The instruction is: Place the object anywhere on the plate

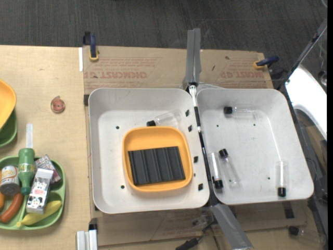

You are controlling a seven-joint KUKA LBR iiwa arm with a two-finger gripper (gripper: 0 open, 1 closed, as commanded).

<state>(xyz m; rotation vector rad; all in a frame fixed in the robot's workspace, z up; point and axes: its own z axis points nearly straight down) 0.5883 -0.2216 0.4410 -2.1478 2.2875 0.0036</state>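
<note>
Two shallow white bins sit side by side on a sheet of brown cardboard (135, 72), which is clamped at its far corners by a blue clip (89, 40) on the left and another (266, 62) on the right. In the left bin (96, 139), an orange plate (156, 134) lies near the middle. A black ridged block (157, 165) rests flat on it, wholly inside the rim and covering most of the plate's floor. Just beyond the plate's far edge lies a clear tube with a black cap (164, 120), apart from the plate.

The right bin (291, 119) holds four more clear capped tubes. One (237, 110) lies near the far wall and one (227, 165) near the centre. A third (214, 169) lies along the wall shared with the left bin, and a fourth (281, 178) is close to the near right corner.

At the right edge a pale curved shape (307, 95) stands beside the bench; it may be part of the arm, though too little shows to be sure.

On the wooden tabletop (41, 72) to the left sit a green tray (52, 215) of toy food with a green bottle (26, 165), a small pink disc (58, 105) and the rim of a yellow bowl (5, 105).
</note>
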